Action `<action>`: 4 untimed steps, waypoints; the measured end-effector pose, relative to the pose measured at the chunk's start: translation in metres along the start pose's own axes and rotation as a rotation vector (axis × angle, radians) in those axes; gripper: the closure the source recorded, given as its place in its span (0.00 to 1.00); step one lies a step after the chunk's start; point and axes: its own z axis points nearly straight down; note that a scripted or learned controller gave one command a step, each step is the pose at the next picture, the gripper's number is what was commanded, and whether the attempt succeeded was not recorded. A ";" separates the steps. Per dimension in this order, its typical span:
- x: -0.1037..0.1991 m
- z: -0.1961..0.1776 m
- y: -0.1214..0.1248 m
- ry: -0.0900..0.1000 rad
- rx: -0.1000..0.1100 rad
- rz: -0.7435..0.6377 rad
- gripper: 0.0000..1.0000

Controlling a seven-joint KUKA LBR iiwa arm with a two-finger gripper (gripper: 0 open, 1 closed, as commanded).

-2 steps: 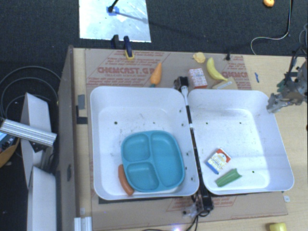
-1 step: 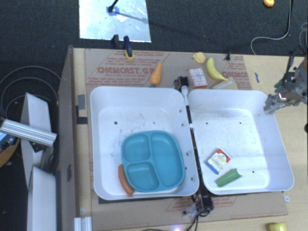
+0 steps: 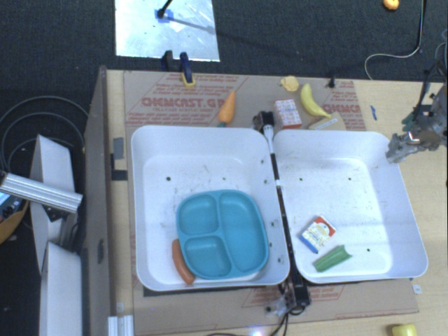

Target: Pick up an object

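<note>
Hovering over the right bin's [image 3: 364, 145] far right rim, the gripper [image 3: 400, 148] is too small and blurred to tell its grip. Well apart, near that bin's front, lie a small carton [image 3: 317, 234] and a green piece [image 3: 331, 258] just beside it. The left bin [image 3: 161, 159] holds a blue tray [image 3: 221, 234] and a sausage [image 3: 182, 261] touching it.

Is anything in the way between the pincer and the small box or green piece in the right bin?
Nothing visible. The pincer sits over the right bin's far right corner; the small box and green piece lie near the front, with bare white floor between.
</note>
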 end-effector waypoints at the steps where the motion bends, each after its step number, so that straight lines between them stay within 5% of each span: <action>1: 0.000 -0.011 0.001 -0.001 -0.003 -0.004 1.00; 2: 0.000 -0.022 0.002 -0.002 -0.007 -0.008 1.00; 3: 0.045 -0.005 0.019 0.006 0.008 0.001 1.00; 4: 0.042 -0.017 0.019 0.003 0.004 0.001 1.00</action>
